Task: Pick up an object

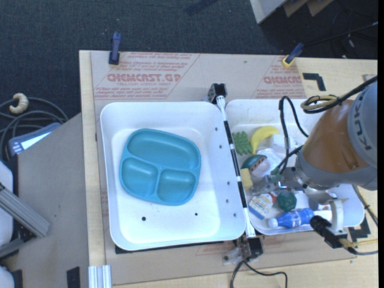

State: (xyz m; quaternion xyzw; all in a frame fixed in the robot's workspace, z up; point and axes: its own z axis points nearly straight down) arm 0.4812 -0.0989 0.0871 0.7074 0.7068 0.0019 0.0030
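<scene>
One smooth teal three-compartment plate (pixel 160 167) lies in the glossy left bin (pixel 114 125).

Robotics lab or test cell. Evidence: industrial arm (pixel 336 149), grey with orange band, reaching in from right over wooden worktop (pixel 90 161). Two shallow white bins (pixel 111 161) clamped side by side, black clips (pixel 217 91) at joint. Protective sheet (pixel 144 77) printed with red brand lettering taped at far side of worktop. Loose cables (pixel 24 125) coiled on dark carpet (pixel 60 17) at left. Metal framing (pixel 24 209) at near left.
</scene>
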